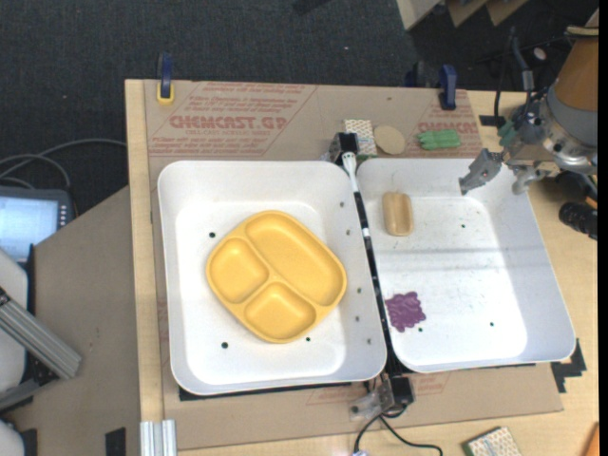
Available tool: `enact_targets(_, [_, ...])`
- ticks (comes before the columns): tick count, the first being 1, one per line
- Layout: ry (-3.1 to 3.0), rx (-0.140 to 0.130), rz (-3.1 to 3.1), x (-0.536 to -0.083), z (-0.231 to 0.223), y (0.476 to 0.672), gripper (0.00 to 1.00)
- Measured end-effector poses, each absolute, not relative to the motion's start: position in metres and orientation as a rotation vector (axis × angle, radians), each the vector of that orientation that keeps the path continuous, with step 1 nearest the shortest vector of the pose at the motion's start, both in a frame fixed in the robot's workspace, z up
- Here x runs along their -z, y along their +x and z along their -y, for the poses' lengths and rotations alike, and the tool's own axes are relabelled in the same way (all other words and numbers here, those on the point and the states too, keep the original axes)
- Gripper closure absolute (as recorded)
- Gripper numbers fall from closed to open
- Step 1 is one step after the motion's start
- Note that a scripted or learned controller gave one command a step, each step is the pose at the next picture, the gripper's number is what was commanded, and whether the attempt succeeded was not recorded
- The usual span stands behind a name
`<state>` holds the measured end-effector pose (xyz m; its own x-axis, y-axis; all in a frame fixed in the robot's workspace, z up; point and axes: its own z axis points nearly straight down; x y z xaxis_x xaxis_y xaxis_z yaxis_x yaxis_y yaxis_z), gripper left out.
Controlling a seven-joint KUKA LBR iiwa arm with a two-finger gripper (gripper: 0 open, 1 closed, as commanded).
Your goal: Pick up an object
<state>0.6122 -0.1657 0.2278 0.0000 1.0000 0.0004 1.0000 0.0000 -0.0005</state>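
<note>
My gripper [498, 177] hangs over the far right corner of the right bin [513, 283], its two fingers spread apart and open with nothing between them. A tan bread-like block [398, 213] lies in that bin's far left part, well to the left of the gripper. A small purple grape cluster [406, 310] rests near the bin's front left. A yellow divided plate [275, 275] sits in the middle of the left bin [190, 207].
Behind the bins, on the cardboard sheet [247, 122], lie a round tan piece [389, 140] and a green object [439, 140]. Blue clamps [446, 88] hold the sheet's far edge. The arm's orange band [581, 74] is at the far right.
</note>
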Motion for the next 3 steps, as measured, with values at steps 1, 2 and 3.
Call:
enact_targets(1, [-2.207, -0.006, 2.220, -0.095, 0.104, 0.665, 0.00])
enact_targets(2, [-2.217, 0.000, 2.221, -0.086, 0.109, 0.667, 0.00])
enact_targets(3, [-2.221, 0.003, 2.222, -0.087, 0.121, 0.667, 0.00])
